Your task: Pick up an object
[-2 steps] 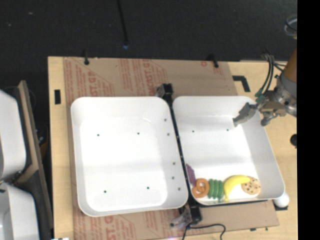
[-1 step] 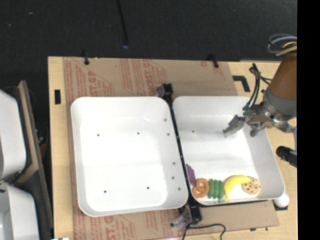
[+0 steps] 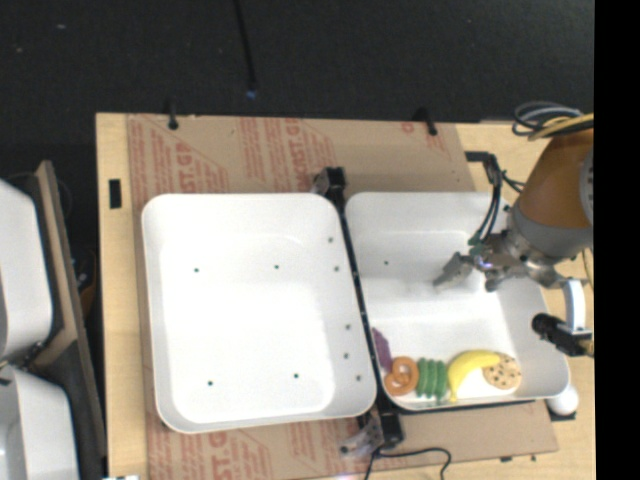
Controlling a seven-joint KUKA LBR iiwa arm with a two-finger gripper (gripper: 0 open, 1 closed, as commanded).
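Camera view: pincer (image 3: 470, 271) hangs over the bare middle of the right white bin (image 3: 420, 218), fingers look spread, nothing between them. Targets sit toward the bin's near wall, below the pincer: orange ring-shaped toy (image 3: 402, 375), green ribbed toy (image 3: 432, 378), yellow banana toy (image 3: 472, 366), round speckled cookie toy (image 3: 503, 373). Row runs left-right; banana is nearest.

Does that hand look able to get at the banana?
Probably yes. The hand hangs over the same bin as the banana, with bare floor between them, though toys crowd the banana's sides.
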